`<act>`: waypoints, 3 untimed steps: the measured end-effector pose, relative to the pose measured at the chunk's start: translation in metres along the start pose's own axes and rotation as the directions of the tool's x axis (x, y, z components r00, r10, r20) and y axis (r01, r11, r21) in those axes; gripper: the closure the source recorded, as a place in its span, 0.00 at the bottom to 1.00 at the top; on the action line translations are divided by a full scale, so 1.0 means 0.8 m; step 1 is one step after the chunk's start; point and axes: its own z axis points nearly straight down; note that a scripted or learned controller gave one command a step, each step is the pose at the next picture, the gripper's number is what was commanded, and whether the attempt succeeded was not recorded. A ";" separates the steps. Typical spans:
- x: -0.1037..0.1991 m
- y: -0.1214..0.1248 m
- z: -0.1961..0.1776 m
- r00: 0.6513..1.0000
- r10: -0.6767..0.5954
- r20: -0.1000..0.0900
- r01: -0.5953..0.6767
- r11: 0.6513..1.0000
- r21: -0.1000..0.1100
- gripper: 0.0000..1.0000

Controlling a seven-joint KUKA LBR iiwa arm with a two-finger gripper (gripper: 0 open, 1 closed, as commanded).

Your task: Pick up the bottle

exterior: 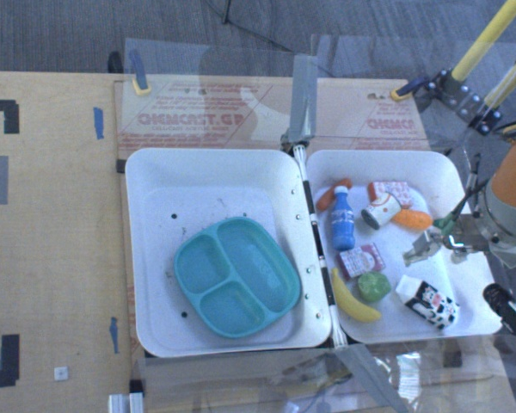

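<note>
I see the bottle (341,219), blue with a white cap, lying in the right bin (451,166) near its left wall, a banana (353,300) toward the front edge below it. My pincer (423,248) hangs over the bin's right half, fingers spread apart and holding nothing. A teal tray (236,275) sits in the left bin (155,179)
</note>
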 end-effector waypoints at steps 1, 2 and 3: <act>0.076 -0.007 0.123 0.993 0.118 0.000 -0.118 0.993 -0.010 0.00; 0.072 -0.006 0.111 0.992 0.125 0.003 -0.125 0.992 -0.014 1.00; 0.124 0.001 -0.076 0.957 0.291 0.001 -0.291 0.957 0.000 1.00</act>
